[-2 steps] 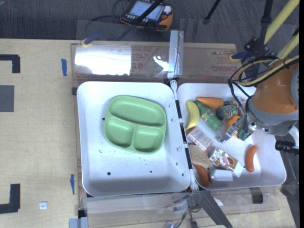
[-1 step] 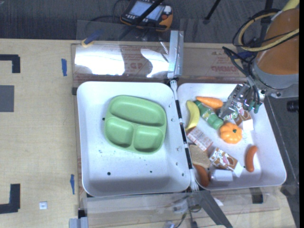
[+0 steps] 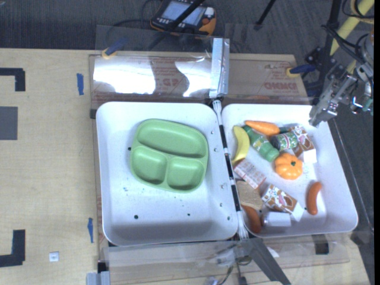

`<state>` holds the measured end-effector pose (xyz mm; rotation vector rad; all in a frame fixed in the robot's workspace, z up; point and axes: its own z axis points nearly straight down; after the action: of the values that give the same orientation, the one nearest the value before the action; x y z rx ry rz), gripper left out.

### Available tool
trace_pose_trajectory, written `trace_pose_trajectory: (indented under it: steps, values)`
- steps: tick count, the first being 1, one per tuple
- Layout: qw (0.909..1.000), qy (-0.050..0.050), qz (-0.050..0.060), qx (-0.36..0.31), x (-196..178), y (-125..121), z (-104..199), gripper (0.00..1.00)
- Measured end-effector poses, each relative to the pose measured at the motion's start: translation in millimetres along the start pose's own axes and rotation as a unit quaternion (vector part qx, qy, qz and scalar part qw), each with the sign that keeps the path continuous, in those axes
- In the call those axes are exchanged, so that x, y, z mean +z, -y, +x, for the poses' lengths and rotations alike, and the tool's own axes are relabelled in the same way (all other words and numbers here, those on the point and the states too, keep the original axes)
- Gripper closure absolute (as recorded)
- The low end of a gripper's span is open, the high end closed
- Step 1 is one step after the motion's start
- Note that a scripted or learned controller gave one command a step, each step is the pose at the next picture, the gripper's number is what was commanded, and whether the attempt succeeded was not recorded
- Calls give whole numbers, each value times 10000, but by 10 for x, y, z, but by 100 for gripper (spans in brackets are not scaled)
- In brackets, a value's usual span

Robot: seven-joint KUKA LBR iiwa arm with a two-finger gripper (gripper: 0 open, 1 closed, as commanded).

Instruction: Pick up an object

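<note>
The right bin (image 3: 341, 177) holds several toy foods: a yellow banana (image 3: 239, 142), an orange carrot (image 3: 261, 126), a green bottle (image 3: 265, 147), a green-and-red can (image 3: 288, 140), an orange pumpkin (image 3: 288, 165), an orange-red sausage (image 3: 313, 197), a pink-white packet (image 3: 250, 172) and a brown packet (image 3: 279, 199). My gripper (image 3: 316, 119) hangs over the bin's far right corner, right of the carrot and can and apart from them. Nothing shows in its grasp.
The left bin (image 3: 113, 177) carries a green three-compartment plate (image 3: 169, 154). A white block (image 3: 277, 219) and a red-orange piece (image 3: 252, 218) lie at the right bin's near edge. A metal divider (image 3: 219, 67) stands behind the bins. Cables and stands crowd the far right.
</note>
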<state>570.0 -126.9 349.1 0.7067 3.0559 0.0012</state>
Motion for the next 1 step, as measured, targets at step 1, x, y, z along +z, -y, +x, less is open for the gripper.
trace_pose_trajectory:
  steps: [1]
  values:
    - [10000, 35, -11, 9, -105, -12, -22, 100]
